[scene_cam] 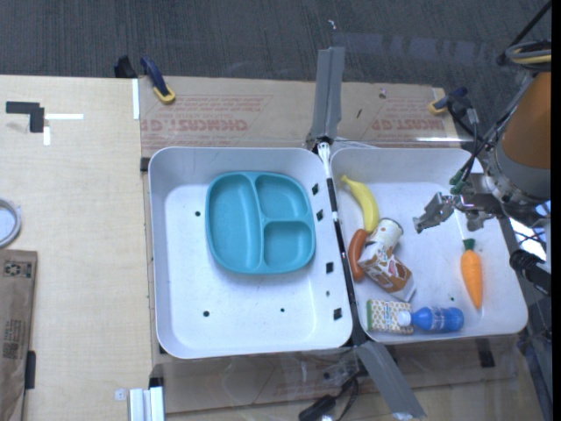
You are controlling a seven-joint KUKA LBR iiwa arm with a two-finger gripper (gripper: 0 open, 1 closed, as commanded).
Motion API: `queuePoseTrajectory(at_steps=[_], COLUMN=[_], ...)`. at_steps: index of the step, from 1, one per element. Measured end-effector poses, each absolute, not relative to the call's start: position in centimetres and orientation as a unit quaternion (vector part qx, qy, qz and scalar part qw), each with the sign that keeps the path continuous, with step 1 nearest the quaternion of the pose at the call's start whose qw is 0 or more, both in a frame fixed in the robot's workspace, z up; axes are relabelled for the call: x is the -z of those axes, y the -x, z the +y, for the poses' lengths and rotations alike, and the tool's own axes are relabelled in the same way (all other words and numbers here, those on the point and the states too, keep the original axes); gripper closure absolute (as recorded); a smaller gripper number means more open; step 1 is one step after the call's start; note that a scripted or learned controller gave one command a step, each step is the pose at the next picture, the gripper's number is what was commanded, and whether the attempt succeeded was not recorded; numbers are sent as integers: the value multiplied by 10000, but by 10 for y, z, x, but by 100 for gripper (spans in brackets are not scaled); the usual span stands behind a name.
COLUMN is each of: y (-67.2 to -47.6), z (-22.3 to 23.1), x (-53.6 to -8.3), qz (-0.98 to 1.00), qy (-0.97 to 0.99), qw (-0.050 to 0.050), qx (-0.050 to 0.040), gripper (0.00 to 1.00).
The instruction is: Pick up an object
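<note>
My gripper (450, 214) hangs over the right bin (508, 323), near its right side, with its fingers spread and nothing between them. An orange carrot (472, 275) lies just below it and to the right. To its left are a yellow banana (362, 203), a reddish sausage (355, 251) and a crumpled paper cup with a red-printed wrapper (384, 257). A blue bottle (435, 320) and a small green-patterned box (381, 313) lie along the bin's front wall.
The left bin (175, 305) holds a teal divided plate (260, 222). A raised divider (333, 235) separates the two bins. Yellow-and-blue clamps (158, 82) sit at the bench's back edge, and cables hang at the far right.
</note>
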State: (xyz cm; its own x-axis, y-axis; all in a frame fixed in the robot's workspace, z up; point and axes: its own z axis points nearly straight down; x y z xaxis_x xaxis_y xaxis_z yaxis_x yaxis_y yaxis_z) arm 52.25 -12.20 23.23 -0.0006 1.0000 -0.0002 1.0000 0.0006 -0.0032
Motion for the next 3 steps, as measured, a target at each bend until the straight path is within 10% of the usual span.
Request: queuePoseTrajectory(at_steps=[1, 3], y=[-518, -484], z=[-186, -208], x=[-92, -100], qz=[-7459, -8161], qy=[6660, 5779], qw=[4, 35], qx=[3, 79], gripper=[0, 0])
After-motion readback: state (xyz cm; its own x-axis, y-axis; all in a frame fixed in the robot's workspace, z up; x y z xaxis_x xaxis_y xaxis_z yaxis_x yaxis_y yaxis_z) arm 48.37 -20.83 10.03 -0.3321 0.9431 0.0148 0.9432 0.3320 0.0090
